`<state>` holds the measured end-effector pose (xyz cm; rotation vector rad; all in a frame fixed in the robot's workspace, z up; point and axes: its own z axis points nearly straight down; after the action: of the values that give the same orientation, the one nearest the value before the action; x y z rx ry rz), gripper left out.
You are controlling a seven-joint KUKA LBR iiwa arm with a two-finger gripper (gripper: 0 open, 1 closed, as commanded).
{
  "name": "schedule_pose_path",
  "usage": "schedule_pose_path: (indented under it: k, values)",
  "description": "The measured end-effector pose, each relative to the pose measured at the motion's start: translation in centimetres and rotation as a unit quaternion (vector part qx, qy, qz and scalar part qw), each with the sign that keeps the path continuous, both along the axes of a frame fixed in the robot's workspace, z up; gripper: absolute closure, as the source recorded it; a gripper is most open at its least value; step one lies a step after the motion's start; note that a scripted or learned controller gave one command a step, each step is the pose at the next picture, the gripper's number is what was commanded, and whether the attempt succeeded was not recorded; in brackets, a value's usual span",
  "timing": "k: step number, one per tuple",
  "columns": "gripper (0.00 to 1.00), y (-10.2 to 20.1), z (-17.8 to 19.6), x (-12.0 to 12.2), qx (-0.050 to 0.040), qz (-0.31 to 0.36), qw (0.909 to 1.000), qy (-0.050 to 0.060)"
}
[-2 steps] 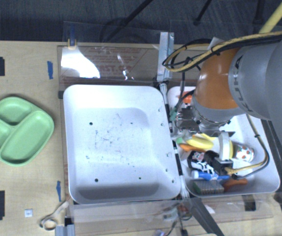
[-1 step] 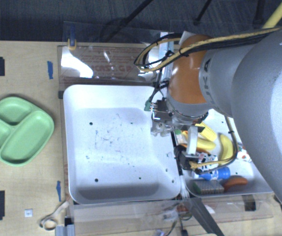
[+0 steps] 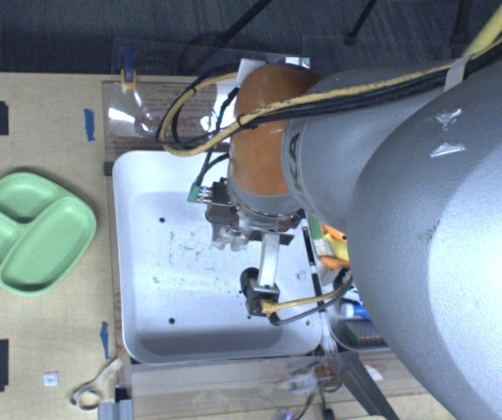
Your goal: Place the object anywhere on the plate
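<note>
1. Green plate [image 3: 54, 234]: it has three compartments and lies flat on the wooden bench [image 3: 41, 339], left of the white bin and apart from it.
2. White bin [image 3: 159, 322]: shallow, with a floor scuffed by dark specks. It sits just right of the plate's stretch of bench.
3. Gripper [image 3: 225, 233]: it hangs over the upper middle of the white bin's floor, pointing down. Whether it is spread, pressed together or pinching anything cannot be told from this angle.
4. Arm [image 3: 426, 217]: grey, with its orange band [image 3: 264, 138] just above the gripper. It reaches in from the right and fills that side of the view.
5. Small objects [image 3: 333, 248]: orange, green and blue pieces glimpsed past the white bin's right wall, at the arm's edge. They lie to the right of the gripper, apart from it, and well apart from the plate. Which of them is the task's object cannot be told.
</note>
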<state>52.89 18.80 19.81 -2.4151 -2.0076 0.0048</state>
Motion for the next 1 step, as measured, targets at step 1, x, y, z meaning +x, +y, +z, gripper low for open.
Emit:
schedule_pose_path:
  k: [1]
  values:
    - [1.00,-0.05,-7.36,-0.87,-0.0007,-0.128,0.9918,0.002]
